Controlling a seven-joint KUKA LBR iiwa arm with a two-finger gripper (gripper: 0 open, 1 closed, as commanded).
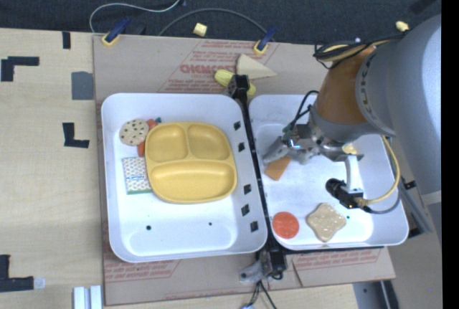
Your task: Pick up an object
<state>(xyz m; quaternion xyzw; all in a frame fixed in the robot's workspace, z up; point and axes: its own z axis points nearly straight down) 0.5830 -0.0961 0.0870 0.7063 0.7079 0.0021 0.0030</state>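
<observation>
In the right bin (373,232) lie an orange wedge-shaped piece (277,169), a red round disc (285,224) and a tan toast-like slice (326,221). My gripper (278,153) reaches in from the right and hangs low over the bin's left part. Its tip is right at the top edge of the orange wedge. Whether it touches the wedge is unclear. The disc and the slice rest near the front wall, apart from the gripper.
The left bin (179,243) holds a yellow divided plate (191,160), a cookie (133,131), a small patterned packet (135,175) and a red bit (149,124). A black divider (247,157) separates the bins. The arm's cable (351,193) loops over the right bin.
</observation>
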